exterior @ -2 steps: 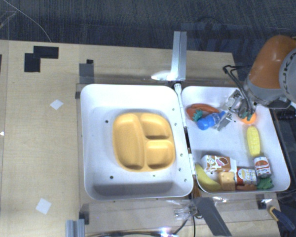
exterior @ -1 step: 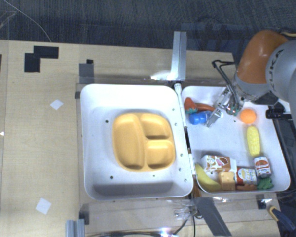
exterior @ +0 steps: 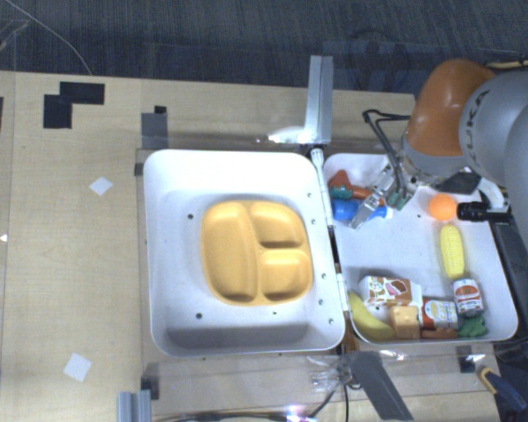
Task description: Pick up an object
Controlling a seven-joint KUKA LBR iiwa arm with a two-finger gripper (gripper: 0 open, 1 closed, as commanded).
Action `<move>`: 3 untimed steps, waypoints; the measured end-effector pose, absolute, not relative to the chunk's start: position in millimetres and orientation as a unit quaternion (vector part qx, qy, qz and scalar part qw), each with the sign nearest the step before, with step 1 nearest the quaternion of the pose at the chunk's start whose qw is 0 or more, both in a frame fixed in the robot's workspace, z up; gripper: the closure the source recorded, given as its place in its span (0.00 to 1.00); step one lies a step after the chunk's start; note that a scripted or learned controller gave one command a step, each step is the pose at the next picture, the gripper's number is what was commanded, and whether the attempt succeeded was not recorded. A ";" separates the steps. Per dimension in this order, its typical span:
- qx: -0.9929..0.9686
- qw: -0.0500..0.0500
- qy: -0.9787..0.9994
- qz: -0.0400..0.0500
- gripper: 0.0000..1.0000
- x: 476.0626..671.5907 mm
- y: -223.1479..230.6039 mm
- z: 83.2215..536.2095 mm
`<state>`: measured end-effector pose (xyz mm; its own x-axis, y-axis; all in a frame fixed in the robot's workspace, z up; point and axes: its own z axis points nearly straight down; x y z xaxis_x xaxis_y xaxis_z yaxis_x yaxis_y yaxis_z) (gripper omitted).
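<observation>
**Gripper low over the toys at the far corner of the right bin**

The gripper [exterior: 376, 204] is down in the right bin [exterior: 502, 323], at its far left corner, with its fingers [exterior: 363, 214] pointing toward the dividing wall. They look slightly apart, their tips touching or just over a blue toy [exterior: 345, 207], but nothing sits clearly clamped between them, so I judge no grasp is made. A red-orange toy [exterior: 339, 181] lies just beyond the blue one, on the far side of the tips.

The blue toy is the nearest candidate: it lies right at the fingertips, toward the wall, its long axis running roughly along the finger direction. The next move likely turns on closing there.

Behind the fingers, toward the arm, sit an orange ball [exterior: 441, 206] and a corn cob [exterior: 452, 251], its length running near to far. The yellow tray [exterior: 253, 251] lies well apart in the left bin [exterior: 167, 323].
</observation>
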<state>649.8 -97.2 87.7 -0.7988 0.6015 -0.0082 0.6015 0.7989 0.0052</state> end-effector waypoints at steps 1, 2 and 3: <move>0.325 0.009 0.946 0.003 0.00 654.0 -60.6 192.7; 0.417 0.003 0.909 0.001 0.00 652.7 -104.0 91.7; 0.448 0.009 0.894 0.005 0.00 643.3 -43.0 193.2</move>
